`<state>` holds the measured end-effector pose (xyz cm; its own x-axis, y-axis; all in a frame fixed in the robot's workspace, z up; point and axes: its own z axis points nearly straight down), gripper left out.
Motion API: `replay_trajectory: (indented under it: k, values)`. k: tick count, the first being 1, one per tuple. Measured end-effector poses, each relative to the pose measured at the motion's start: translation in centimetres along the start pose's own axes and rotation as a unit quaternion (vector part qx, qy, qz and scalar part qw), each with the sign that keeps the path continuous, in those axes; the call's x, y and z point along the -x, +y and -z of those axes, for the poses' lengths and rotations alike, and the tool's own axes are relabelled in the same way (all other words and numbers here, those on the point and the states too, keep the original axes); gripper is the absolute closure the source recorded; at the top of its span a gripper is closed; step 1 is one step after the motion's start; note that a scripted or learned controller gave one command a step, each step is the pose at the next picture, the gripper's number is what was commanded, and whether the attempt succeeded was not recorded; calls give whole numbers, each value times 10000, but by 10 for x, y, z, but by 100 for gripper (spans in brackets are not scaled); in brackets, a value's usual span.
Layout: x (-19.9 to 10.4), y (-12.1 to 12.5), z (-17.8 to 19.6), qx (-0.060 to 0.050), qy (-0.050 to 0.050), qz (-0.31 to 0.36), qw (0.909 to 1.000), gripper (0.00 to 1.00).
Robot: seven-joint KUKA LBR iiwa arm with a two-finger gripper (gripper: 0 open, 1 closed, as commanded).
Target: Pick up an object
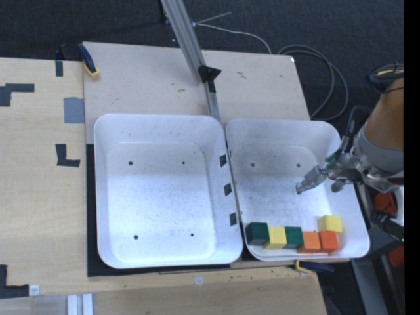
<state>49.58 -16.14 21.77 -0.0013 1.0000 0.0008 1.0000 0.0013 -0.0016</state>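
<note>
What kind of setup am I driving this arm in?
Probably a robotics lab's pick-testing bench: two shallow white bins side by side, coloured blocks lined up in the right one, loose cables on dark carpet, and the gripper reaching in.

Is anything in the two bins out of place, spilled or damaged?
Nothing stands out. The blocks sit in a tidy row along the near wall of the right bin: dark green block, yellow block, green block, orange block, red block, with another yellow block just behind. None has spilled out.
</note>
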Motion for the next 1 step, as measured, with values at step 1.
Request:
replay_trajectory:
  k: [1]
  values:
    - [-68,64,-128,-23,5,23,10000,0]
